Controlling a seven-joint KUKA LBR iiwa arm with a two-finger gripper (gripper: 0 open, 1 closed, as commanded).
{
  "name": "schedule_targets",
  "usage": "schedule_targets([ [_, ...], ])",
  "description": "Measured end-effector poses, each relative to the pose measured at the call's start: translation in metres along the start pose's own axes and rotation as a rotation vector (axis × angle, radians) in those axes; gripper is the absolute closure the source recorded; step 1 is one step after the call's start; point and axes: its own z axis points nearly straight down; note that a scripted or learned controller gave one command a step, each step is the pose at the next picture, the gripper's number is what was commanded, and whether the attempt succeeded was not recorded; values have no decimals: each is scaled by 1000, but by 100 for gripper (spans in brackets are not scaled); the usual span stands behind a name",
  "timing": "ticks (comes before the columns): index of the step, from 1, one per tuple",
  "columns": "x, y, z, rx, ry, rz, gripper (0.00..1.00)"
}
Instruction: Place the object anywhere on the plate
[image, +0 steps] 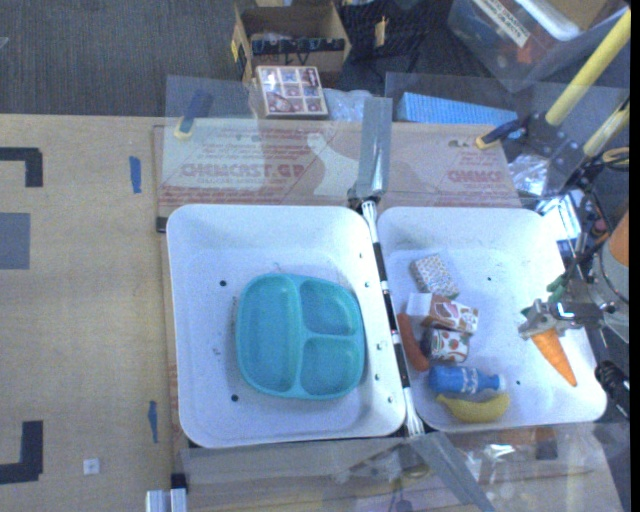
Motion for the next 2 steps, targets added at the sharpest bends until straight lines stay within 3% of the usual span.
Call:
schedule_targets([
  [1,103,-11,7,6,2,107,100],
  [2,180,1,-2,1,0,27,100],
])
